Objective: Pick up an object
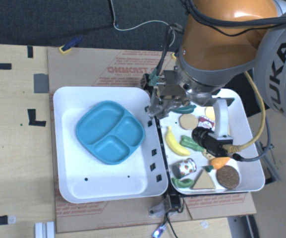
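Note:
The right bin holds several toy foods: a yellow banana, a green pod, a tan round biscuit, an orange carrot, a brown disc, a tan wedge and a small can. My gripper hangs over the far left corner of this bin, just beyond the banana and beside the divider between the bins. Nothing visible is held in it. The arm's big orange band hides the bin's far side.
A blue divided plate lies in the left bin. Both bins rest on cardboard on the bench. A white cable runs behind the bins. The arm's grey body crowds the right edge.

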Controlling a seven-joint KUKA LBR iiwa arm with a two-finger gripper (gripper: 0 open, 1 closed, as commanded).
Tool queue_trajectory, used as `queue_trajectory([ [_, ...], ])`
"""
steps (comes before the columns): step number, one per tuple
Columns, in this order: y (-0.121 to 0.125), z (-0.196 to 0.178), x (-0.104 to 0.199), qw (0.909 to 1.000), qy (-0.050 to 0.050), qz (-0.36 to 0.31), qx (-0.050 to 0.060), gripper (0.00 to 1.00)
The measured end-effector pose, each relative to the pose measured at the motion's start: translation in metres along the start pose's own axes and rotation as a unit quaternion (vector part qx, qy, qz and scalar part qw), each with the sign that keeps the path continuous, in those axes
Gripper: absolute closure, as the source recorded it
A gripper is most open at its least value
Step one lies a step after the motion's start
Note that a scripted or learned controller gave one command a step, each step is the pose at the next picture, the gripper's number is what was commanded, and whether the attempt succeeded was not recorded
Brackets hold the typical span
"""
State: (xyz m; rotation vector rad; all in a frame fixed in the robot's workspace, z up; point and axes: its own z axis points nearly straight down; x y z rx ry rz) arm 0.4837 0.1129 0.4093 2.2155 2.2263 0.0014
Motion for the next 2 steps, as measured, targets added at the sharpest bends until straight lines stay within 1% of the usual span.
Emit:
queue_trajectory([
  [1,0.0,-0.008,-0.002,1.0,-0.001,0.002,0.002,1.0],
  [2,0.0,-0.072,-0.03,1.0,0.0,0.002,-0.002,1.0],
])
